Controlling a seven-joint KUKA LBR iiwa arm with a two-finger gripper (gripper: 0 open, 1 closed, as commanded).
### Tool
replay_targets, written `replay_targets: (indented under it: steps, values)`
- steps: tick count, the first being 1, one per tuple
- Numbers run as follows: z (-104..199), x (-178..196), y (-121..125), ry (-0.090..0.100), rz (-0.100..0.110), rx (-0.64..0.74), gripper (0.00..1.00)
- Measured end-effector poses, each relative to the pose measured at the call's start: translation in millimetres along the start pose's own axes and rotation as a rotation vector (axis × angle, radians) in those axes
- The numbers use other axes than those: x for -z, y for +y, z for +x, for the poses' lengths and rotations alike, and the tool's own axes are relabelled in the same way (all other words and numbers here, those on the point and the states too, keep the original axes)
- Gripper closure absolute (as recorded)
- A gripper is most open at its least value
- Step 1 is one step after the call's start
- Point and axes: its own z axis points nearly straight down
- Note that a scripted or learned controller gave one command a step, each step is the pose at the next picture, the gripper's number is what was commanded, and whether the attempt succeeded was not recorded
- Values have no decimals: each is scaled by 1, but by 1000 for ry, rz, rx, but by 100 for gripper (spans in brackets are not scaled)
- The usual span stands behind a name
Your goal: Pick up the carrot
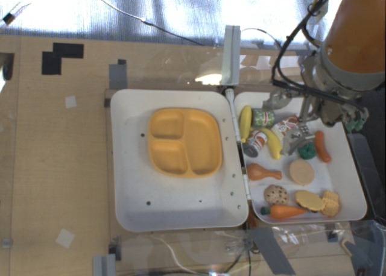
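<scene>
- I see the arm (356, 21) cut off by the top and right edges; its upper links lie outside my view.
- The gripper (300, 138) sits in a tangle of grey metal and cables, and I cannot tell how its fingers stand.
- The arm's wrist covers the far right corner of the right bin (353, 175).
- The small can (256, 143) and the packet (289, 126) carry labels too small for me to read.
- The green piece (307, 150) lies partly under the gripper; I cannot tell what it is.
- The bench's near fittings run off the bottom edge.
</scene>
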Motion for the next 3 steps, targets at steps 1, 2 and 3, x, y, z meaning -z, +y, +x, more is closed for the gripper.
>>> replay_targets:
  steps: [1,2,3]
  values:
    - [-3,13,1,-13,2,2,100]
    - [-3,13,1,-12,1,2,0]
    - [-5,26,1,-24,3,3,100]
